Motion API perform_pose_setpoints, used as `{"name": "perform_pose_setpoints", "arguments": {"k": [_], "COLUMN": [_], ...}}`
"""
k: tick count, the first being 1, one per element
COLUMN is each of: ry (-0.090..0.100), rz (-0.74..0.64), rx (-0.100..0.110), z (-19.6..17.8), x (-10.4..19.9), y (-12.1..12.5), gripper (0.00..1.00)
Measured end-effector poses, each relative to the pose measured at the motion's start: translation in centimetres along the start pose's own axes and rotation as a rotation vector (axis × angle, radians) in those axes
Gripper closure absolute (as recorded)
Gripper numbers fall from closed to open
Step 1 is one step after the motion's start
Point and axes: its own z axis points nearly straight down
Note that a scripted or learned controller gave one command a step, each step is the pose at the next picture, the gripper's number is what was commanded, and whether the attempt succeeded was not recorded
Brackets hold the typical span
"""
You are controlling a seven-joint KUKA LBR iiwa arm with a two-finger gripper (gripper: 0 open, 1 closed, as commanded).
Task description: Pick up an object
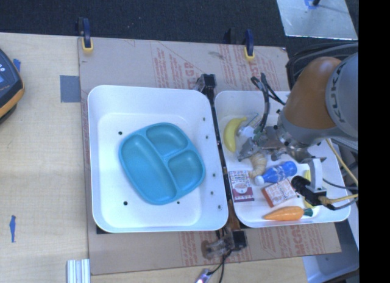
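1. Left bin [97, 154]: blue plate [161, 163] at centre.
2. Right bin [341, 214]: banana [232, 132] near left wall; carrot [284, 214] at front edge; bottle [277, 172] mid-bin.
3. Gripper [259, 143]: low beside banana; grip state cannot be told.

Bright, even daylight, slightly soft focus

My gripper [255, 144] down in the right bin [341, 214]

I reach in among a banana [232, 132], a blue bottle [277, 172], a small red carton [241, 186], an orange-and-white packet [279, 193] and a carrot [284, 214]. The left bin [103, 214] beside me carries a blue divided plate [161, 163].
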Motion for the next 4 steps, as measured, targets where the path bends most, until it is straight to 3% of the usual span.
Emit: {"name": "perform_pose_setpoints", "arguments": {"k": [1, 2, 3, 4], "ry": [-0.002, -0.002, 0.0, -0.001], "rz": [-0.003, -0.003, 0.0, -0.002], "rx": [-0.001, -0.001, -0.009, -0.004], "z": [-1.1, -1.1, 1.3, 0.5], "x": [-0.1, -0.1, -0.6, -0.7], "y": [0.1, 0.1, -0.6, -0.8], "gripper": [1.0, 0.0, 0.0, 1.0]}}
